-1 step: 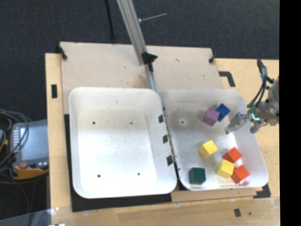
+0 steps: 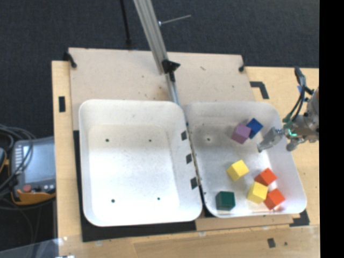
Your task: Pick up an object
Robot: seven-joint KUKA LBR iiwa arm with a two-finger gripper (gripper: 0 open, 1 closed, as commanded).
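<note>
Two white bins sit side by side on the bench; the left bin [image 2: 134, 163] holds nothing visible, the right bin [image 2: 215, 125] holds all the blocks. Gripper [image 2: 269, 140] enters from the right edge and hangs over the right bin's upper right area, just right of the purple block [image 2: 241, 133] and the blue block [image 2: 254, 127], which touch each other. Whether the gripper is apart or together cannot be told at this angle and blur; no block is seen in it. Lower in the same bin: a yellow block [image 2: 237, 170] near the middle, a green block [image 2: 225, 200] by the front wall, and a tight cluster at the front right of an orange block [image 2: 265, 176], a second yellow block [image 2: 257, 192] and a second orange block [image 2: 274, 198].
</note>
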